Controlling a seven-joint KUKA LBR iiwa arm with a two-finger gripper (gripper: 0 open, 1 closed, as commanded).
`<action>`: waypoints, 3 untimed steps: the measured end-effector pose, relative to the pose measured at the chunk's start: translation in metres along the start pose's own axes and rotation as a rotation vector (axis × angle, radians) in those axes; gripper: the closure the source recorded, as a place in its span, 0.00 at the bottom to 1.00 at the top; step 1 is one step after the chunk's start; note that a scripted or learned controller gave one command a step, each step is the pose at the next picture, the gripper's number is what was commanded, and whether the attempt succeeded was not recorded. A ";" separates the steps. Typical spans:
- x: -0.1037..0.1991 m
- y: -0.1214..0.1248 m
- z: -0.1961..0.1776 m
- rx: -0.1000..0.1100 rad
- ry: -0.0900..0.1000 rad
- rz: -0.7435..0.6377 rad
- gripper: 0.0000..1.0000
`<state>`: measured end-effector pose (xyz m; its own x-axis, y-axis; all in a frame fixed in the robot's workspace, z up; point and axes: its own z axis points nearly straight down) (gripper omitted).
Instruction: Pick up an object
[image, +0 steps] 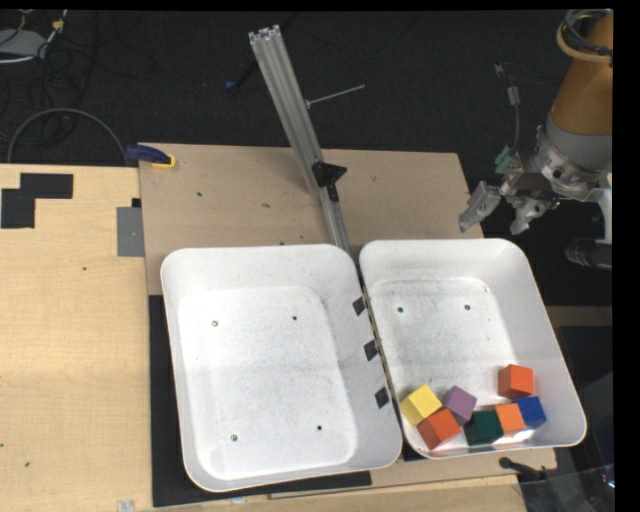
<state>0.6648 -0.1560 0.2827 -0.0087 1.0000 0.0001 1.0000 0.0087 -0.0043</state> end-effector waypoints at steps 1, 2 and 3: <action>0.023 0.000 0.133 0.006 0.002 0.006 0.00; 0.020 0.002 0.117 -0.001 0.000 0.010 1.00; 0.052 -0.059 -0.049 -0.010 0.000 0.007 1.00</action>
<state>0.6060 -0.1046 0.3315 -0.0020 1.0000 -0.0004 1.0000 0.0020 0.0060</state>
